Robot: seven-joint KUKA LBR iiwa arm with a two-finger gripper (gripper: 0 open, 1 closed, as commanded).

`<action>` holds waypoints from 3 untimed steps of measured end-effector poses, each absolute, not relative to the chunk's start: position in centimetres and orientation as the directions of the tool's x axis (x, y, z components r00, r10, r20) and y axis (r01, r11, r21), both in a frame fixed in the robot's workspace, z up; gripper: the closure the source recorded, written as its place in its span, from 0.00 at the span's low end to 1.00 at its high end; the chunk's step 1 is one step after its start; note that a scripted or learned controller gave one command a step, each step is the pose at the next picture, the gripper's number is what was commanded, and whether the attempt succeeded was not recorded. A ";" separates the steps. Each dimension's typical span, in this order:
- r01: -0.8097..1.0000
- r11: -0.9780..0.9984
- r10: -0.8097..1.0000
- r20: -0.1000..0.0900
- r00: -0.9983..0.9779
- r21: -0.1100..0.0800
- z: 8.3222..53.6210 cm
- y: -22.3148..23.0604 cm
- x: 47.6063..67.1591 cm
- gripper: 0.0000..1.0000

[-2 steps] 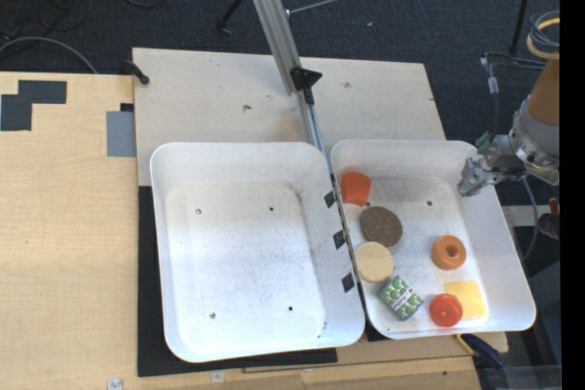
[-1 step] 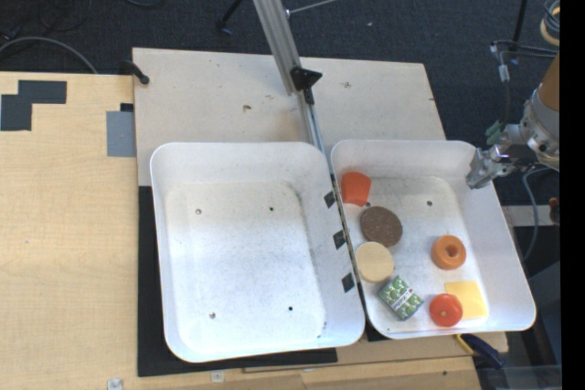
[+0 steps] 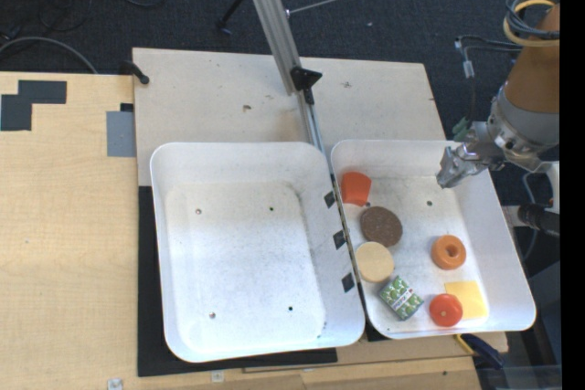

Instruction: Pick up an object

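Camera view | metal two-finger gripper (image 3: 454, 167) over far edge of shallow white plastic right bin (image 3: 512, 260); finger state unreadable | inside bin: orange cup (image 3: 356, 188), brown round disc (image 3: 380, 226), tan disc (image 3: 374, 261), orange ring (image 3: 448, 252), green patterned block (image 3: 400, 297), red round piece (image 3: 445, 310), yellow square (image 3: 466, 295)

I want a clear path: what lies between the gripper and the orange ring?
Bare white bin floor, with one small dark hole, separates the gripper from the orange ring in the camera view.

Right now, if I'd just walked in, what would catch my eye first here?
Probably the cluster of small colourful things in the right bin: an orange cup, a brown disc, an orange ring and a yellow block. The gripper hangs above that bin's far right corner. The left bin is a plain white expanse beside it.
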State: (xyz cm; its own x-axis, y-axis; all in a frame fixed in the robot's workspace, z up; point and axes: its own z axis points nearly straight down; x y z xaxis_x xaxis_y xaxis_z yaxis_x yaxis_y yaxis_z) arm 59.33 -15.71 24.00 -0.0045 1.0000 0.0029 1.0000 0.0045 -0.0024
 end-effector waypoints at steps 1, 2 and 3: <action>1.000 0.004 1.000 0.003 -0.004 -0.004 23.0 -10.8 59.7 1.00; 1.000 0.005 1.000 0.003 -0.005 -0.004 22.2 -4.8 60.8 1.00; 1.000 0.005 1.000 0.002 -0.005 -0.002 21.8 0.9 62.6 1.00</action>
